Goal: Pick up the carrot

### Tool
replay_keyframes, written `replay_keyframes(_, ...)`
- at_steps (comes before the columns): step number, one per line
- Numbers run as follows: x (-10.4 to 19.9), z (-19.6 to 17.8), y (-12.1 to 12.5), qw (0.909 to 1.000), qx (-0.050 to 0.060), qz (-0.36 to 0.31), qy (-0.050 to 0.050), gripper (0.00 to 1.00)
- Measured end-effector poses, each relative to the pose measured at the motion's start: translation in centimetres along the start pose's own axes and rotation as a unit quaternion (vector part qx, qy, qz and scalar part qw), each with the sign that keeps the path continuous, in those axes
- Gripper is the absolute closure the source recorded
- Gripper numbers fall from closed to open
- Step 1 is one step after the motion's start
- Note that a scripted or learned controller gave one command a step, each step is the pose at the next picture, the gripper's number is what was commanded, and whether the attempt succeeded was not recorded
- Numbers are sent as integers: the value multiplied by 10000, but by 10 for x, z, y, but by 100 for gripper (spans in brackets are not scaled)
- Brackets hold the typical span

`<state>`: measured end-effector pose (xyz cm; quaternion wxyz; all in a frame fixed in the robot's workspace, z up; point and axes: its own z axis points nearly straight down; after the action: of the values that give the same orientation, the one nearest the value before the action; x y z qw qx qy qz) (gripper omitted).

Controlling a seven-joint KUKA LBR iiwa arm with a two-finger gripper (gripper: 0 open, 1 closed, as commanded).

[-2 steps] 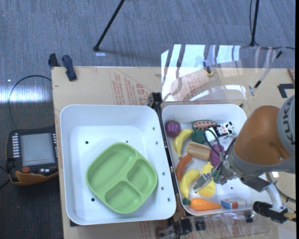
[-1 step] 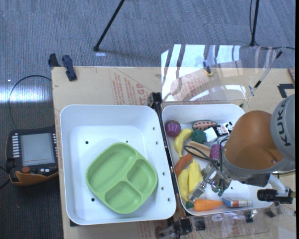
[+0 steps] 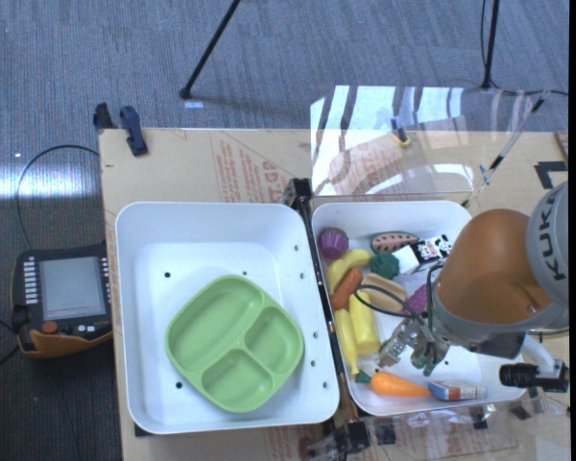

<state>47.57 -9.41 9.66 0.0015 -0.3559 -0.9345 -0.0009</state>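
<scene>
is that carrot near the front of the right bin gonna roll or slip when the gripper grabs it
The carrot looks like smooth toy plastic, so probably stiff and light but a bit slippery. Its tapered, rounded body could roll or squirt out of a pinch near the thin end. It lies flat, with the gripper just above, so tipping seems unlikely.

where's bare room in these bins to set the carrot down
Free: the left bin's floor around the green divided plate, widest along its upper-left side, and the plate's own compartments. Crowded: the right bin, where toy food, the carrot and the pincer fill the floor.
</scene>
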Motion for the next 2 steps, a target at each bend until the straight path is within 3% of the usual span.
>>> replay_keyframes(1,0,0,0,10000,0,2,1,0)
replay_keyframes(2,57,-92,75,9963,-19,-854,-23,0)
